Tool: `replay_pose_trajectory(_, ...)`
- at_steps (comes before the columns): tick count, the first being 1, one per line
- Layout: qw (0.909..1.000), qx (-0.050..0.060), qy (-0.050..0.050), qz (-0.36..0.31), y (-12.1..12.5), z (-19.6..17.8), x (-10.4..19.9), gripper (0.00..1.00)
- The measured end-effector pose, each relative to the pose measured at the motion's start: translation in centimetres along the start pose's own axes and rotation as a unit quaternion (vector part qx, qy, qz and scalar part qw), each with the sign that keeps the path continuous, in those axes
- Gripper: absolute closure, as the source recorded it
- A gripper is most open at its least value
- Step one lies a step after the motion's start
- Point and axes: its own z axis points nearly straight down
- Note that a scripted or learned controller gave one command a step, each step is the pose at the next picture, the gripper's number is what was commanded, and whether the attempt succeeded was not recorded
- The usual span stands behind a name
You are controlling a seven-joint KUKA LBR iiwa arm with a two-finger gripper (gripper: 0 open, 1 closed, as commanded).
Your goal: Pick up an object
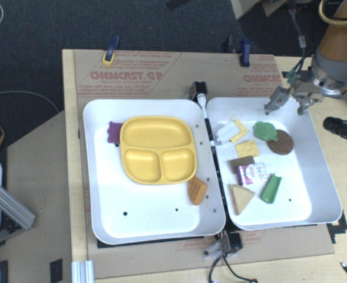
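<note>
My gripper [290,104] hangs over the far edge of the right bin [314,181], its two fingers spread open with nothing between them. Just in front of it lie a green leafy piece [265,130] and a brown round cookie [281,142]. Further left in that bin are a white piece [225,131], two yellow cheese pieces [239,132] [247,148], a brown block [240,163], a pink-labelled packet [253,173], a green cylinder [271,188] and a tan wedge [240,198].
The left bin [102,205] holds a yellow divided plate [158,149], a purple piece [113,132] at its left and a brown bread piece [197,190] at its lower right. Clamps [109,52] [244,52] stand on the bench's far edge.
</note>
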Motion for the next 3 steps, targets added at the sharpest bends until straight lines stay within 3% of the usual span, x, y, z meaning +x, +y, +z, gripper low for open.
replay_pose_trajectory(1,1.0000,-0.007,-0.001,-0.001,0.3,-0.9,0.0,0.00)
replay_pose_trajectory(3,1.0000,-0.004,-0.001,-0.001,0.7,10.8,-1.2,0.00)
